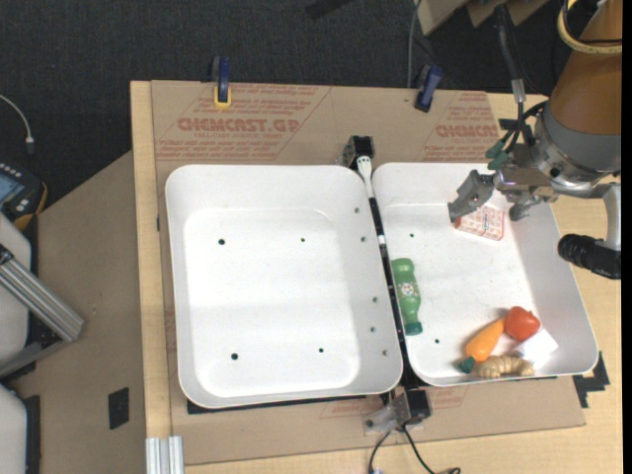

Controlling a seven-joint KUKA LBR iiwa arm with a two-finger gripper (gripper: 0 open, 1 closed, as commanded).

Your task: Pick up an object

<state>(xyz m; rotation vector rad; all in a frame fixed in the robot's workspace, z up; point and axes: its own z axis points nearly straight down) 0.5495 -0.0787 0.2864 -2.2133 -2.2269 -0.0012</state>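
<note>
Grey arm point(591, 131), orange band above wrist, dark cables, metal 2-finger hand point(482, 197).

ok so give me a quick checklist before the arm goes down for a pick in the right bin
1. Target under the gripper: a red and white packet lies just below it. Ok.
2. Packet free of neighbours: it lies apart from the green bottle. Ok.
3. Nothing held already: cannot tell, the view is too coarse.
4. Room to the bin wall: the packet lies near the far rim of the right bin. Cannot tell if there is clearance.
5. Other items out of the way: carrot, tomato and ginger root are clustered at the near corner. Ok.
</note>
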